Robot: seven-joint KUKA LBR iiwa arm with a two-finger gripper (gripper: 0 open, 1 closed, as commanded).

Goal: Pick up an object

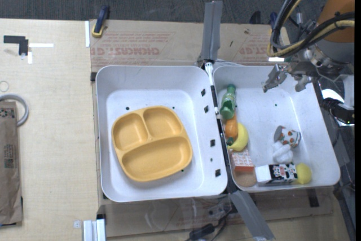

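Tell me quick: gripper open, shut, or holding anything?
Gripper: open, holding nothing, above the far end of the right bin.

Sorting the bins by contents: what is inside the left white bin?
The left bin holds one yellow divided plate with three compartments, nothing showing in them. The bin floor under the plate is covered, so anything beneath it cannot be seen.

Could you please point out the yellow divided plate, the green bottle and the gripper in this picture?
yellow divided plate (151,144): camera view, on the ridge between its compartments.
green bottle (228,102): camera view, on the bottle's body.
gripper (287,80): camera view, midway between its fingertips, above the right bin.
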